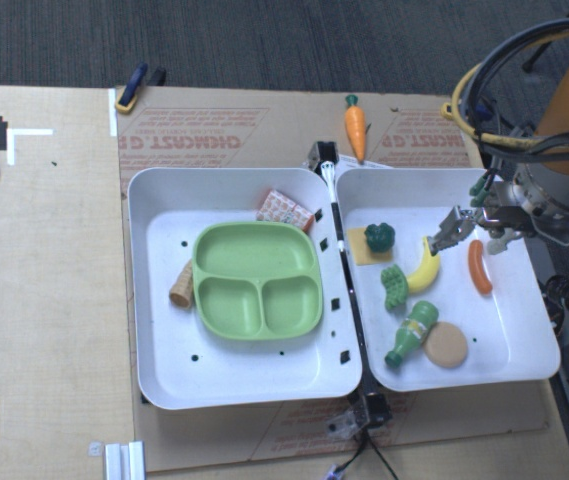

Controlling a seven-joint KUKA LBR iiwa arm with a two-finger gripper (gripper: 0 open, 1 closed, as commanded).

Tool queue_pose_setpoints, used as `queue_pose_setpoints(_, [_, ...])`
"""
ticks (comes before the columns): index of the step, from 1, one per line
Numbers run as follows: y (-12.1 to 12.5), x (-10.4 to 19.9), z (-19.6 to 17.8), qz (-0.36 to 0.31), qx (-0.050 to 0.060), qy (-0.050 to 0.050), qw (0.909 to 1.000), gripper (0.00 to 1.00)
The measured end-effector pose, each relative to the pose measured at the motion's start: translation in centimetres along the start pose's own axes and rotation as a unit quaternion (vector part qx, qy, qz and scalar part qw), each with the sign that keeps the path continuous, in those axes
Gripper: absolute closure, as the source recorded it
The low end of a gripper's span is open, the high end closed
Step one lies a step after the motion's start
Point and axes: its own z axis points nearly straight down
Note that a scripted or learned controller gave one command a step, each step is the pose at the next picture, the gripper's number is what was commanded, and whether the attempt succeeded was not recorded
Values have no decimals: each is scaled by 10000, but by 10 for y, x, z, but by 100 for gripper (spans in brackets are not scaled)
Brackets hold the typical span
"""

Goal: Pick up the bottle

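Note:
The green bottle [411, 334] lies on its side in the right bin [524, 353], near the bin's front, with its neck pointing to the lower left. It touches a round tan bun [446, 346] on its right. My gripper [452, 232] hangs over the upper middle of the right bin, beside the top of a yellow banana [424, 268]. It is well behind the bottle and apart from it. Nothing shows in its grasp.
The right bin also holds a green broccoli piece [379, 235], a yellow slab [360, 249], a knobbly green item [394, 286] and an orange sausage [480, 266]. The left bin [154, 338] carries a green divided plate [259, 280], a cone [181, 288] and a patterned packet [284, 208]. A carrot [354, 128] lies behind the bins.

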Motion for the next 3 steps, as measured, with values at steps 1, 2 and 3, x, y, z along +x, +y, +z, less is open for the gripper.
queue_pose_setpoints(1, [-36, -17, 190, -253, -5, 2, 9997, 0])
queue_pose_setpoints(2, [-36, -17, 181, -240, -4, 1, 9997, 100])
queue_pose_setpoints(3, [-24, 29, 54, 1408, 0, -2, 9900, 100])
